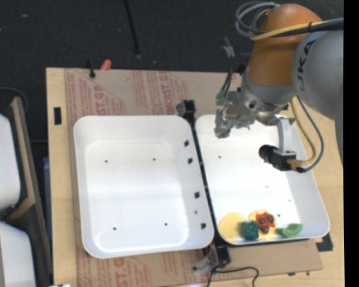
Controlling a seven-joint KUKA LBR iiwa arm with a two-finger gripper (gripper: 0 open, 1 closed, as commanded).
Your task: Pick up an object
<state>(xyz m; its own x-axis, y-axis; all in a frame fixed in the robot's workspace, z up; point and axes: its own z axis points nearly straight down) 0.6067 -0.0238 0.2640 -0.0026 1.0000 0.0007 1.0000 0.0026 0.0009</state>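
Objects clustered along near edge of right bin: pale yellow disc, teal piece touching it, red-and-yellow piece just behind, green piece toward right corner. Left bin alongside, separated by black-clipped divider. Gripper located above far left corner of right bin, well apart from cluster, nothing seen held. Open or closed state: cannot tell. Beyond, orange wrist band.
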